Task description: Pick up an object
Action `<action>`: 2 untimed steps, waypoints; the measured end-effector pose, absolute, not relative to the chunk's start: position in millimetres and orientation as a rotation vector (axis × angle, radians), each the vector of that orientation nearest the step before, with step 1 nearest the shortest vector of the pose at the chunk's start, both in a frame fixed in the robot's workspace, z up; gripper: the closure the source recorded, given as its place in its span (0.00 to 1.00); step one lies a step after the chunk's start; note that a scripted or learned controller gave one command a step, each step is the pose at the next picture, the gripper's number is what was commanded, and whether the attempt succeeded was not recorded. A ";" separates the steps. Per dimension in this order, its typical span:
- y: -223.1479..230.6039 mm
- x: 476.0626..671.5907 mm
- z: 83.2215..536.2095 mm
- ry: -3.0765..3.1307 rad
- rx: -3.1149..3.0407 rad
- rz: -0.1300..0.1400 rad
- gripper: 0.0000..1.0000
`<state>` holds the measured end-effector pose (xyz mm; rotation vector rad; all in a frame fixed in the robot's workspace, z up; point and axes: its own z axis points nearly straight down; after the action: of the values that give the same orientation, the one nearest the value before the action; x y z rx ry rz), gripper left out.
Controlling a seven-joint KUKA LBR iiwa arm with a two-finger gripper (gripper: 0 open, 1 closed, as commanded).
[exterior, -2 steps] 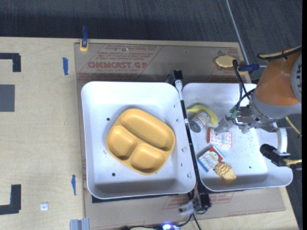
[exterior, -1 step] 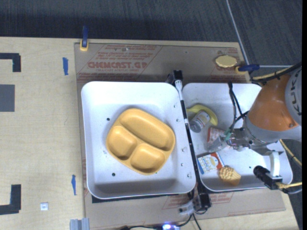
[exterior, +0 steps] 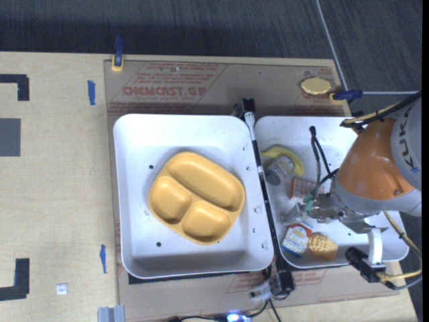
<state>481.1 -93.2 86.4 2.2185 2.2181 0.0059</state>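
A small white packet (exterior: 295, 239) with a red top and a crumbly yellow piece (exterior: 322, 246) lie side by side at the near edge of the right bin (exterior: 395, 250), the packet standing roughly square to the bin wall, its red end pointing away from the near rim. Just beyond them the gripper (exterior: 310, 208) hangs low over the bin floor beneath the arm's orange band (exterior: 372, 166), among small red and green scraps; whether it is apart, together or clamped on anything cannot be told. Farther back a grey can (exterior: 276, 172) lies tilted on its side, its long axis running slantwise toward the divider, with a yellow roll (exterior: 284, 157) touching it behind. In the left bin (exterior: 134, 180) a large yellow three-compartment tray (exterior: 196, 196) rests upside down, its long axis slanting from near left to far right. Both bins sit on a brown cardboard sheet (exterior: 167, 89) printed with red lettering, on a pale wooden bench (exterior: 53, 200) marked with black and blue tape. A yellow disc (exterior: 316, 85) sits on the cardboard's far right corner, and dark carpet (exterior: 201, 12) lies beyond.
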 end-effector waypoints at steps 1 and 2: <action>-92.7 481.2 86.3 2.217 2.219 0.006 0.00; -92.9 483.1 97.0 2.213 2.215 0.011 1.00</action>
<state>483.1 -92.9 97.0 2.2154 2.2126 0.0113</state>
